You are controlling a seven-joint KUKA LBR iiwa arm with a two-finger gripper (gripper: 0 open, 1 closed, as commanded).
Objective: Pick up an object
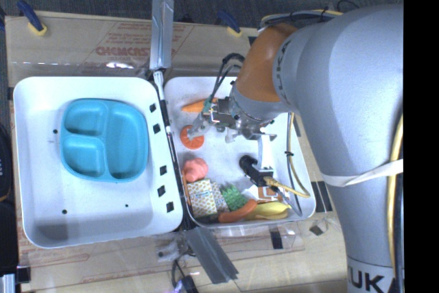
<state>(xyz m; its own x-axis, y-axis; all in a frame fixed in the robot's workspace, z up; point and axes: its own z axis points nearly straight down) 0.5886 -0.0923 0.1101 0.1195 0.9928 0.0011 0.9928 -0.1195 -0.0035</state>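
My gripper (217, 121) hangs low over the upper part of the right bin (302, 206), under the orange wrist band. An orange carrot (193, 106) lies just to its left, and a round orange-red piece (193, 138) sits just below and to the left. Nothing is visibly held. Toward the bin's front edge lie a pink lump (195, 169), a patterned packet (205, 197), a green piece (233, 197), a red chili-like piece (236, 215) and a yellow banana (272, 211).
The left bin (31, 168) holds a blue divided plate (104, 139). A grey divider bar (161, 31) stands between the bins at the back. The large grey arm covers the right side of the bench.
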